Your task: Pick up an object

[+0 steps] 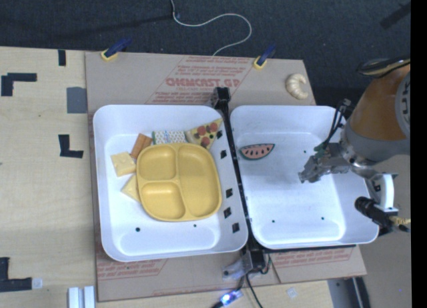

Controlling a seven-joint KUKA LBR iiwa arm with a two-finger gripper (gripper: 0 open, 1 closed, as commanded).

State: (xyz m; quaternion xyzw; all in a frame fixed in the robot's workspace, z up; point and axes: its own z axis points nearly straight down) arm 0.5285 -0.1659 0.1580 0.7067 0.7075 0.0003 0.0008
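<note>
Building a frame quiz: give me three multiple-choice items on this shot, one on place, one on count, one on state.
1. Where does the watermelon slice lie?
A. In the right bin
B. On the yellow plate
C. On the cardboard outside the bins

2. How many compartments has the yellow plate?
A. Two
B. Three
C. Five

3. How does the gripper stand to the watermelon slice?
A. Clamped on it
B. Apart from it, over the right bin's floor
C. Pressing it into the left bin

Key: 1 A, it rests near that bin's upper left. 2 B, ridges split it in three. 3 B, white floor shows between them.
</note>
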